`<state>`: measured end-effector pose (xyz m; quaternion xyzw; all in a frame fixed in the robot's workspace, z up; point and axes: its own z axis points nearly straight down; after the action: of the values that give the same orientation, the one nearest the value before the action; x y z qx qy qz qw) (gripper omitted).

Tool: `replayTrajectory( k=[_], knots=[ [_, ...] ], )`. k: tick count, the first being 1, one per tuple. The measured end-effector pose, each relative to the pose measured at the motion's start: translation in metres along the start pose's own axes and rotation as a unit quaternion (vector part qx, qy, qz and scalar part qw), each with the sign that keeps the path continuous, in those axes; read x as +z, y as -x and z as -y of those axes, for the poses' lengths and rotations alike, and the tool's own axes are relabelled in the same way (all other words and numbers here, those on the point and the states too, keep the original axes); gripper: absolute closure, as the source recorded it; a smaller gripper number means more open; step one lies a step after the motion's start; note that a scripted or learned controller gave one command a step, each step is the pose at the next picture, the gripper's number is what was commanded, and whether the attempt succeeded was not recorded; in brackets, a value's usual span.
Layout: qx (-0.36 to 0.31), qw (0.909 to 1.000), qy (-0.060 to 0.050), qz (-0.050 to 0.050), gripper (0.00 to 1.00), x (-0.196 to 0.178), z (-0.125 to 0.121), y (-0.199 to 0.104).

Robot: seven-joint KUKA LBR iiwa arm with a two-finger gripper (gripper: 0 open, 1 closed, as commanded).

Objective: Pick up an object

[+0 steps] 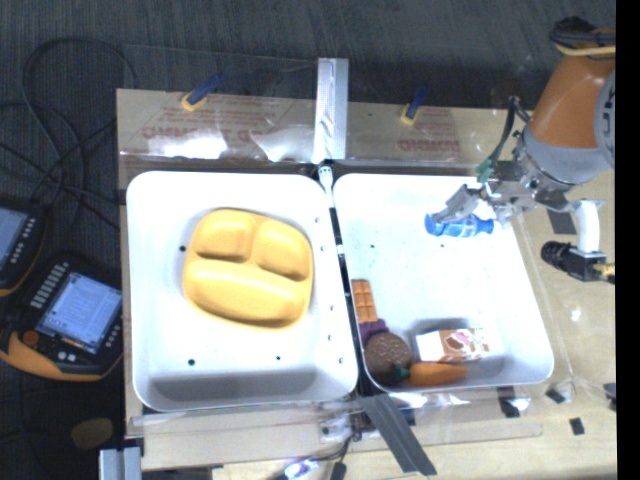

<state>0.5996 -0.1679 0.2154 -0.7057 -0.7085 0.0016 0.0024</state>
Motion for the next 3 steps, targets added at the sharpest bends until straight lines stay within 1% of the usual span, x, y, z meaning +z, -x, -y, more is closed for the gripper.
replayTrajectory(
  k=[1,2,3],
  knots=[
    [-0.087,0.9962,0.001,0.001,0.0,0.123,-0.026,-0.01],
    [-0.168,0.9858,0.0,0.002,0.0,0.06,-0.04,-0.033],
    [-0.301,0.9536,0.002,0.0,0.0,0.122,-0.031,-0.034]
  ],
)
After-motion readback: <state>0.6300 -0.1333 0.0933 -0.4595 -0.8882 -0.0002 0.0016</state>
